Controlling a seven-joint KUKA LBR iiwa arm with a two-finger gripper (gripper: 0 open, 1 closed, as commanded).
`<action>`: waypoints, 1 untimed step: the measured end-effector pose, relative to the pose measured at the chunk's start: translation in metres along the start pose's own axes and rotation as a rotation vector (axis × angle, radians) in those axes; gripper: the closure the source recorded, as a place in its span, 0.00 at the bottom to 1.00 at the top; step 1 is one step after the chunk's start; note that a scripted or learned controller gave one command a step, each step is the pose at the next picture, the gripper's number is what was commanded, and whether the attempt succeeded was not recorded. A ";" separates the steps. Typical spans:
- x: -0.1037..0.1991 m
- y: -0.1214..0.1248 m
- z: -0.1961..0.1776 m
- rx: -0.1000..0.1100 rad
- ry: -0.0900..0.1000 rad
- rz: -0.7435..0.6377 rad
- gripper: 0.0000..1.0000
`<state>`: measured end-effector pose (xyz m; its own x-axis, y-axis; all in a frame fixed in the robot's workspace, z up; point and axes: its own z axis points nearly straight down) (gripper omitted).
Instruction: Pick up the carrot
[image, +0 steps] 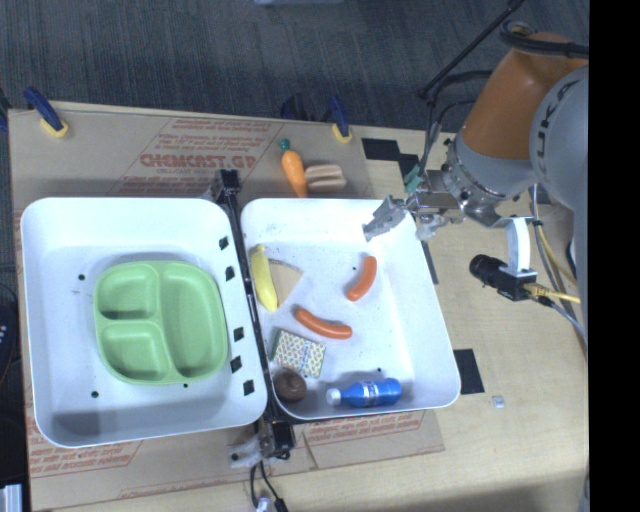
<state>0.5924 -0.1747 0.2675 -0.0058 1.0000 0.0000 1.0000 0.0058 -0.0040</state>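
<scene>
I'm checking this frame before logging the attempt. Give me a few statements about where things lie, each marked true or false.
1. The carrot lies inside the right bin. False: it lies on the bench behind the bins, beside a bun-like piece.
2. The green tray sits in the left bin. True.
3. The tool holds the carrot. False: it is at the right bin's far rim, apart from it.
4. The blue bottle lies on its side in the right bin. True.

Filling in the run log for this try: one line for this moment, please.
carrot: on bench behind right bin, untouched | tool: over bin's far right corner, holding nothing | pick: not yet done
</scene>
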 end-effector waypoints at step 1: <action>0.017 0.030 0.139 0.003 0.002 0.234 0.00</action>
<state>0.6218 -0.1577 0.1281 0.2263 0.9741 0.0008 0.9740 -0.2263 -0.0067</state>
